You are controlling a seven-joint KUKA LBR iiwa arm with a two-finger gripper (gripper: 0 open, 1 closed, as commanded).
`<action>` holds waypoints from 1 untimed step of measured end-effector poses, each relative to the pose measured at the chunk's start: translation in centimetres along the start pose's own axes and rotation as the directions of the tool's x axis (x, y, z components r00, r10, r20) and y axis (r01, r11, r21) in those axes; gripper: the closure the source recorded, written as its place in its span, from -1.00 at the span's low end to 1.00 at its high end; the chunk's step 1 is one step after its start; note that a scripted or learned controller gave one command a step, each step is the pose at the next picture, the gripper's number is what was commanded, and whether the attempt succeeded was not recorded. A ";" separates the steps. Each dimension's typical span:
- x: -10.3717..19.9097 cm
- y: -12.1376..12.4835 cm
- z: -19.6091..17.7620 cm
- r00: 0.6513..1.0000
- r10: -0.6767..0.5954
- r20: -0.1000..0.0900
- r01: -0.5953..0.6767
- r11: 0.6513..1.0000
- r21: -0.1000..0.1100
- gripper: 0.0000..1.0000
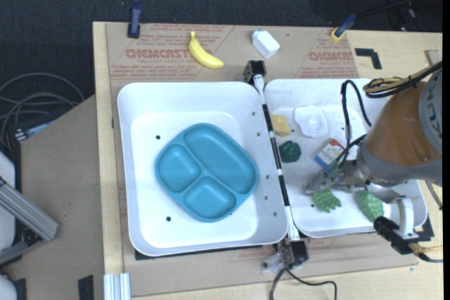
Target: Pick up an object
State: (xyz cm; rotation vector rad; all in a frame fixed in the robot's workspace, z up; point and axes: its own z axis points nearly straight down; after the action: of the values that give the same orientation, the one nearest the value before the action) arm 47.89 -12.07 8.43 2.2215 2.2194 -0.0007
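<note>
Bench w/ 2 shallow white plastic bins side by side: left bin (140, 109) carries 1 blue 3-compartment plastic tray (205, 171), lying flat near its middle; right bin (309, 227) carries the loose pick candidates. Contents, right bin: 1 small yellow soft block (281, 125) by the divider; 1 white crumpled plastic piece (311, 120) beside it; 1 dark green rounded toy (289, 150) below the yellow block; 1 small multicolour box w/ red and blue print (329, 151) near the arm; 1 light green leafy toy (325, 200) toward the front wall; 1 light green oblong toy (370, 206) to its right, partly under the wrist. Outside the bins, on the cardboard at the rear: 1 yellow plastic banana (204, 53), 1 white rectangular block (266, 44). Grey two-finger gripper (330, 183) sits low in the right bin, between the multicolour box and the leafy toy, apparently just above the latter; whether the tips stand apart or together I cannot tell, too dark and blurred, and nothing shows clearly clamped. Step in hand, as judged: closing in on the leafy toy or the box. To do well: centre tips over 1 item only, keep clear of the neighbour, descend straight, close on the narrow axis, lift slowly; leafy toy prob. soft and irregular, may slip or drag.
</note>
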 end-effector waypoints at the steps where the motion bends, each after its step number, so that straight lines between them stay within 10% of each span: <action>1: 0.1 0.0 -1.0 1.000 0.000 0.000 0.000 1.000 -0.001 1.00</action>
State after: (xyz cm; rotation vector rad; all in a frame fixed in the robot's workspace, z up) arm 47.90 -12.02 9.40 2.2210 2.2187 0.0003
